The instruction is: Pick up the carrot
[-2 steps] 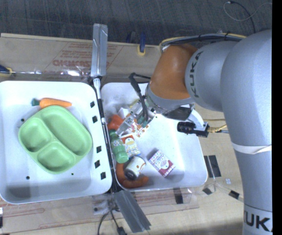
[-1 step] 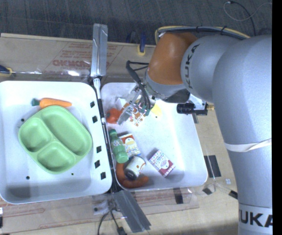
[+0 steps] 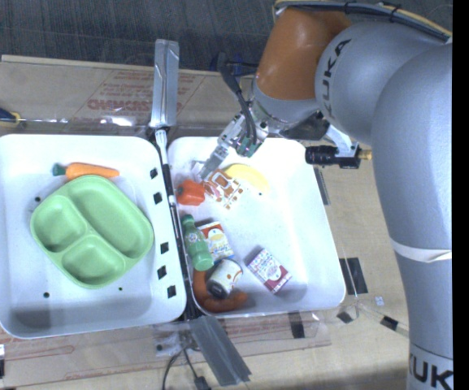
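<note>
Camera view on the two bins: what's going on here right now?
The KUKA arm reaches in from the right, with its gripper low over the back of the right bin, close to a banana and a small carton. The carrot it is meant to pick up lies in the left bin, just behind the green divided plate, untouched. Nothing shows between the fingers, so no grasp yet.

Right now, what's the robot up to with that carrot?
Gripper over right bin, grip unclear. Carrot in left bin, beside green plate. Nothing on it.
</note>
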Robot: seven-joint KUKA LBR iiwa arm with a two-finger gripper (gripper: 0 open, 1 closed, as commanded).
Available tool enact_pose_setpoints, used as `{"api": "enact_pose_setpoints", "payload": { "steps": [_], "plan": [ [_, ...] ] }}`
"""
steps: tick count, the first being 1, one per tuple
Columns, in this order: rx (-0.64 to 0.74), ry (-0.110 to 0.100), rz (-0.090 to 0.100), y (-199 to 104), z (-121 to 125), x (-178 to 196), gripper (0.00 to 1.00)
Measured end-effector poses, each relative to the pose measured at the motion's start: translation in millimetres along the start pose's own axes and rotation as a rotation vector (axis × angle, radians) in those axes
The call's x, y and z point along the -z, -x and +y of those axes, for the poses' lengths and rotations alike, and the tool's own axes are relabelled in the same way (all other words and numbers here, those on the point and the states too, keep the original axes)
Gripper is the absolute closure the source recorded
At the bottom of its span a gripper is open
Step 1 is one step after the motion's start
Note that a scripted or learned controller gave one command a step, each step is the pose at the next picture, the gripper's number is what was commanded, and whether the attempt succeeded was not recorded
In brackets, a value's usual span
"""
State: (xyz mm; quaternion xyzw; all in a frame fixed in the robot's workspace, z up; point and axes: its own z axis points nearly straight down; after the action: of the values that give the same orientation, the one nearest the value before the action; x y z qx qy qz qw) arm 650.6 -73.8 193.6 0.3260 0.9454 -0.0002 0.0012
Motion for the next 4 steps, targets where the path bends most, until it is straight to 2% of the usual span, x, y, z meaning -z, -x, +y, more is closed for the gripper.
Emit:
{"api": "enact_pose_setpoints", "payload": {
  "steps": [1,2,3,4],
  "plan": [
    [0.076,0.014,-0.025,9.5,-26.2,-77.2,0.00],
    [-0.334,-0.001,0.001,10.2,-25.1,17.7,0.00],
    [-0.338,-0.001,0.002,51.4,-55.3,2.6,0.00],
    [-0.330,-0.002,0.000,51.2,-53.3,13.4,1.00]
  ]
}}
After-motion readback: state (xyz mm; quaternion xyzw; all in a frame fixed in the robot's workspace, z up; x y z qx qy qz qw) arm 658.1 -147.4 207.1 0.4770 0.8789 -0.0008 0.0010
